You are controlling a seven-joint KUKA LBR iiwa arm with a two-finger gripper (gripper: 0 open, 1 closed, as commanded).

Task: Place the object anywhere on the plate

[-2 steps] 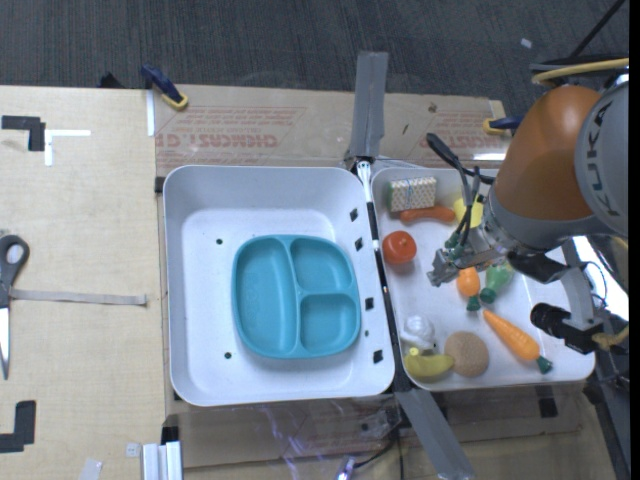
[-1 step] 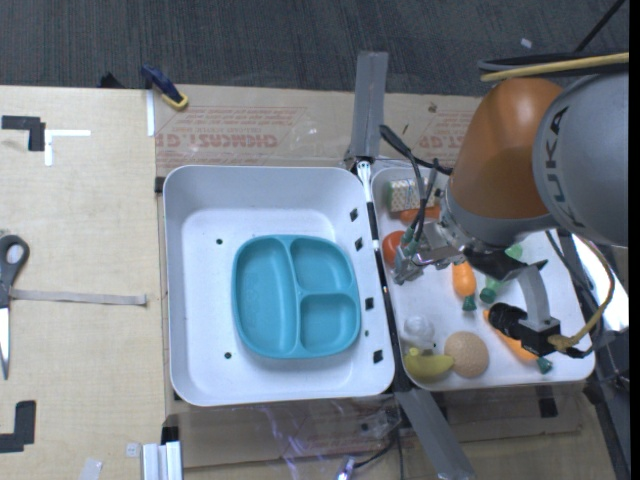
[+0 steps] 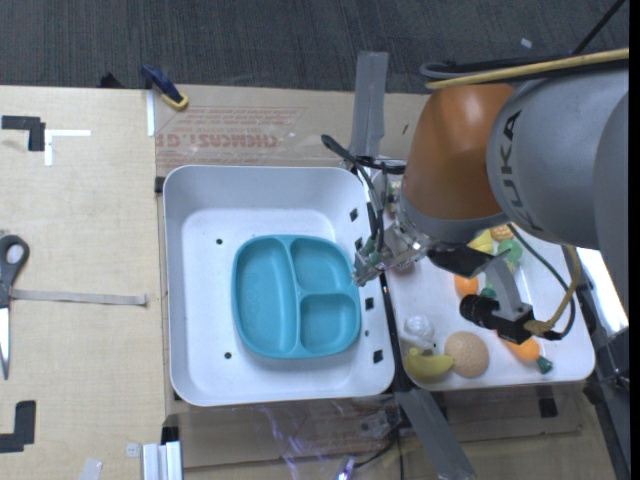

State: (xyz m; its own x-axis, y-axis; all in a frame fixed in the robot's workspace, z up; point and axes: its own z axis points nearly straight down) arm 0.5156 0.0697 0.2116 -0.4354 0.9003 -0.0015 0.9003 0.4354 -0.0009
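A teal plate (image 3: 297,295) with three compartments lies flat in the left white bin (image 3: 190,268). My gripper (image 3: 372,259) hangs over the wall between the two bins, just off the plate's right edge. The grey arm with its orange band (image 3: 450,158) covers the upper part of the right bin (image 3: 570,368). Toy foods lie in that bin: a yellow banana (image 3: 429,365), a tan round piece (image 3: 466,354), an orange carrot (image 3: 522,347) and a yellow-green corn cob (image 3: 497,240). I see nothing clearly between the fingers.
A small clear object (image 3: 416,327) lies near the banana. Black cables (image 3: 545,313) loop over the right bin. Scissors (image 3: 8,268) lie on the bench at the far left, and a blue-yellow clip (image 3: 164,85) sits at the cardboard's top edge.
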